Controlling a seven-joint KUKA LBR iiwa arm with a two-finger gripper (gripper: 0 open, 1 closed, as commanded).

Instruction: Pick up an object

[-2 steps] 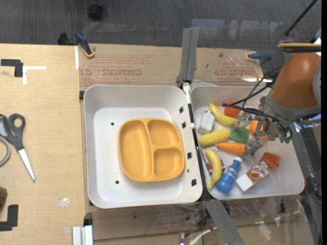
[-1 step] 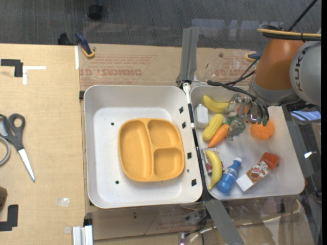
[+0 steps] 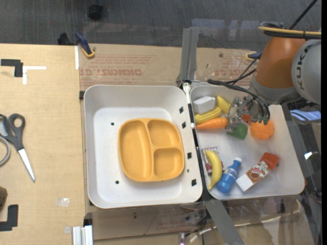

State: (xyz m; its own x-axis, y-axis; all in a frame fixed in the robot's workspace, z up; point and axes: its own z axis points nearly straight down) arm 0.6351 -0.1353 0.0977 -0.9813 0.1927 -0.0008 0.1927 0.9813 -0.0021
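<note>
- Green object [image 3: 237, 131] sits in your right bin [image 3: 291, 180], between a carrot [image 3: 212, 123] and an orange fruit [image 3: 262, 130].
- Your gripper [image 3: 249, 112] hangs just above it; whether its fingers are apart, you cannot tell.

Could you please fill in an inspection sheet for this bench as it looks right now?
Surface: two white bins side by side, left bin and right bin, on a tan bench.
Job's things: carrot, banana, blue bottle, orange, green item, carton in the right bin.
Clutter: yellow plate in the left bin; scissors on the bench.
Grippers: claw low over the right bin.
Cables: yellow cable over the arm.
Surroundings: dark floor.
</note>
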